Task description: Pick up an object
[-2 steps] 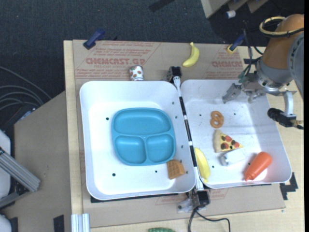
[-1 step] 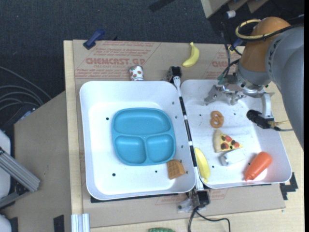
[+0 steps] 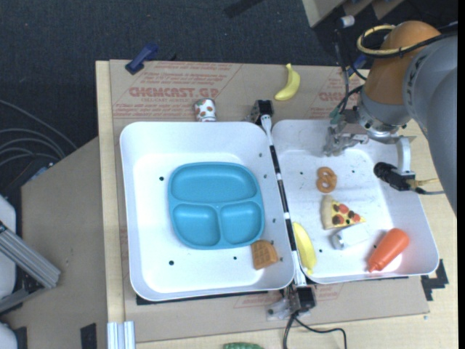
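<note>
The hand [image 3: 340, 138] hangs over the right bin's [image 3: 414, 264] far end; whether it is clenched I cannot tell. The carrot [image 3: 387, 249] lies in that bin's near right corner, long axis diagonal. Its narrow end points near-left.

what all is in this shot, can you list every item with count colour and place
bins: 2, white, side by side on the bench
tray: 1, blue, three compartments, in the left bin
cracker: 1, brown, left bin, near the front right corner
pretzel: 1, brown, right bin, middle
pizza slice: 1, yellow with red spots, right bin, below the pretzel
carrot: 1, orange, right bin, front right
bananas: 2, yellow, one on the board behind the bins, one at the right bin's front left edge
arm: 1, grey with orange band, from the right
gripper: 1, over the right bin's back
</note>
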`<state>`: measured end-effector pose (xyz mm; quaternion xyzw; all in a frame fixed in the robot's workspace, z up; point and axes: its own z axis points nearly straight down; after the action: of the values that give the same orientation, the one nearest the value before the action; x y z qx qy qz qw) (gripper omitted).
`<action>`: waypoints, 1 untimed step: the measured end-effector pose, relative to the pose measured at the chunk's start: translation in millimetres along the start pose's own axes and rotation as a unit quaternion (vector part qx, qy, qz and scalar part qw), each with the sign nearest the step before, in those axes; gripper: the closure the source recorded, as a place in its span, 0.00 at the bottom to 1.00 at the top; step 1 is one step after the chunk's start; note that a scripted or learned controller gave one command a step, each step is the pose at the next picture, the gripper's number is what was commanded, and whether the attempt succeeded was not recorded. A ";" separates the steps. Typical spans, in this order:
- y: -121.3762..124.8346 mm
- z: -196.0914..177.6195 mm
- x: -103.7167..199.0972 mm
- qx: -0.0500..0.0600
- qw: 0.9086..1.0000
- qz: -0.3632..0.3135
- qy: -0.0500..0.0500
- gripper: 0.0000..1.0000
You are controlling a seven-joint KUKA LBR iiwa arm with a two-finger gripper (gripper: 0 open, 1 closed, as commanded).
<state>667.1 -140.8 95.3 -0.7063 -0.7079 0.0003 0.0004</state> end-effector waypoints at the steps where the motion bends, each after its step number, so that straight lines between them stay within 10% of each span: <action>1: -0.1 0.1 0.1 0.000 1.000 0.000 0.000 0.00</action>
<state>667.0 -140.7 95.1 -0.7063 -0.7080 0.0004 0.0005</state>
